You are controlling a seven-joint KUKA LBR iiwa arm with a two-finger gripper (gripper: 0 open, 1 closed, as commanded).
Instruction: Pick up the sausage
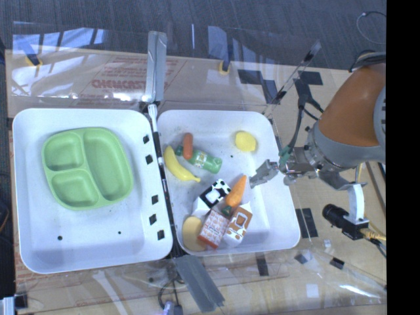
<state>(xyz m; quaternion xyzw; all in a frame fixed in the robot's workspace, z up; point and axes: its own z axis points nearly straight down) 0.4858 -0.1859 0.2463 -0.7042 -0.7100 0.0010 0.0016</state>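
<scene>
The sausage (pixel 188 146) is a small reddish-brown piece lying in the right bin (pixel 282 231), near its back left, just above a banana (pixel 178 166) and beside a green bottle (pixel 206 161). My gripper (pixel 263 174) hangs low over the right side of that bin, well to the right of the sausage and close to the top of a carrot (pixel 237 190). Nothing shows in its grasp.
A yellow lemon (pixel 245 141) lies at the back right of the right bin. A black-and-white item (pixel 215 193), two cartons (pixel 214 227) and a yellow disc (pixel 189 231) crowd the front. A green divided plate (pixel 85 167) sits in the left bin (pixel 29 241).
</scene>
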